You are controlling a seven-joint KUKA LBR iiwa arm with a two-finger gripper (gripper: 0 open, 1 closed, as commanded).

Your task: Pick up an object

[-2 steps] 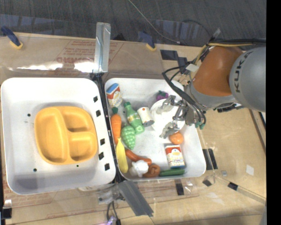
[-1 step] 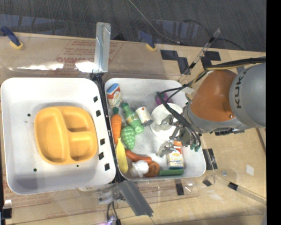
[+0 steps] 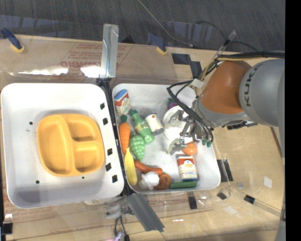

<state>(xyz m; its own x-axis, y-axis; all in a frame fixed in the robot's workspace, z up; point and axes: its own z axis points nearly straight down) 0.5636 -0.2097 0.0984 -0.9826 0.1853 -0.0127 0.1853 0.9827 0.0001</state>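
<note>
My gripper [image 3: 182, 140] is down inside the right bin [image 3: 210, 169], at its right-hand middle, with the grey arm and its orange band [image 3: 221, 89] above it. A small orange ball [image 3: 191, 149] lies right beside the gripper's tip, touching or nearly touching it. Just below the ball lies a small carton with a red label [image 3: 187, 167]. To the gripper's left are a white cup [image 3: 152, 122], a green bottle [image 3: 141, 127], green grapes [image 3: 137, 147] and a carrot [image 3: 124, 134].
A yellow banana [image 3: 131, 168], a red sausage [image 3: 148, 166], a white piece [image 3: 149, 179] and a green bar [image 3: 183, 185] line the right bin's near side. A small can [image 3: 122, 102] stands at its far left. The left bin [image 3: 20, 99] holds a yellow divided plate [image 3: 70, 144].
</note>
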